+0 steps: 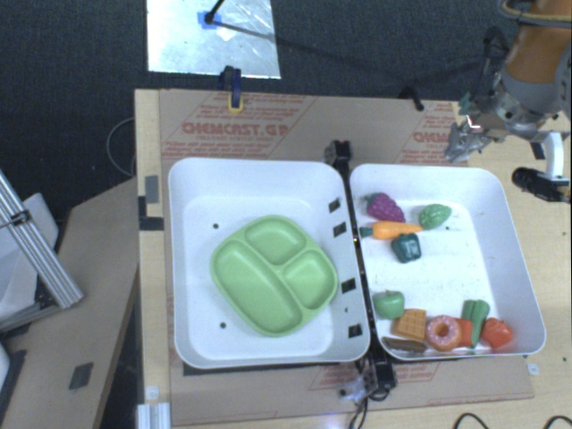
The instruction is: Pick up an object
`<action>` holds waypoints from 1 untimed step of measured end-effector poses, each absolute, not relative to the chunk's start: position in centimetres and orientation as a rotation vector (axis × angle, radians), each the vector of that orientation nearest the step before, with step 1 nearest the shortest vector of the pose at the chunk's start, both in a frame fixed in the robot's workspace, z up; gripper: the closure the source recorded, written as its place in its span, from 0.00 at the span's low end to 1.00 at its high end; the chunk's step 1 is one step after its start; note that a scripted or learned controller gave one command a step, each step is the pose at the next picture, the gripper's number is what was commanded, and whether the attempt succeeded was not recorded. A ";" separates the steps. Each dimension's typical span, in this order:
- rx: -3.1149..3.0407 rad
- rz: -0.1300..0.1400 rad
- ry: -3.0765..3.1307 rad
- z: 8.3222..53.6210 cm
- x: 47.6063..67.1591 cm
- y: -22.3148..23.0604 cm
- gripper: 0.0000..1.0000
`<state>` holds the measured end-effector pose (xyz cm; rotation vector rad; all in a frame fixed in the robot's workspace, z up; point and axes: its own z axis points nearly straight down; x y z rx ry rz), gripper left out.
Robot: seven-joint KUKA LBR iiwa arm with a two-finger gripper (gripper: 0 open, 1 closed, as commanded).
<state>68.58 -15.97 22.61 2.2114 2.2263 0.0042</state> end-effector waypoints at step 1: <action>2.212 0.003 2.231 23.6 64.5 -12.1 1.00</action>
